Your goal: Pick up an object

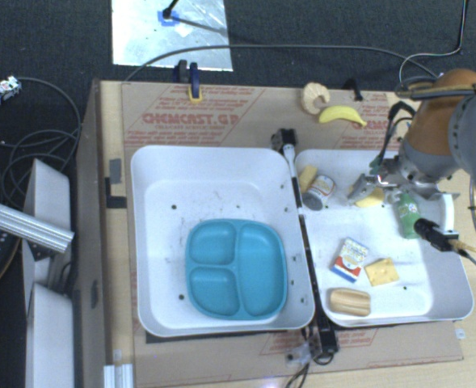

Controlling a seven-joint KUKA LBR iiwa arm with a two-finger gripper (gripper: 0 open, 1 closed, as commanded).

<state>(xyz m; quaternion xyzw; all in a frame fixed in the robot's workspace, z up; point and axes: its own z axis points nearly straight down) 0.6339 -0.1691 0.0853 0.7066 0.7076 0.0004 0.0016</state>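
Over the right bin (452,293), a shallow white tray with rounded corners, the grey arm is reaching in from the right, and its hand (372,186) is hanging low near the bin's upper middle; whether it is released or clenched cannot be told. Just beneath the hand a small pale yellow piece (370,203) is lying on the smooth bin floor. Beside it to the right, a green bottle-like object (406,215) is resting partly under the wrist. Toward the bin's upper left, a small round can (321,187) with a printed label is lying next to a yellowish block (307,177). Lower down, a flat carton (350,260) in red, white and blue is sitting beside a holed yellow cheese wedge (381,272), and a tan bread roll (349,301) is lying at the near edge. Left of these, the left bin (153,176) is holding a glossy teal divided plate (238,267) with three compartments. Beyond both bins, on the brown worktop (221,115), a curved yellow banana (342,115) is lying beside a pale ridged object (315,97).
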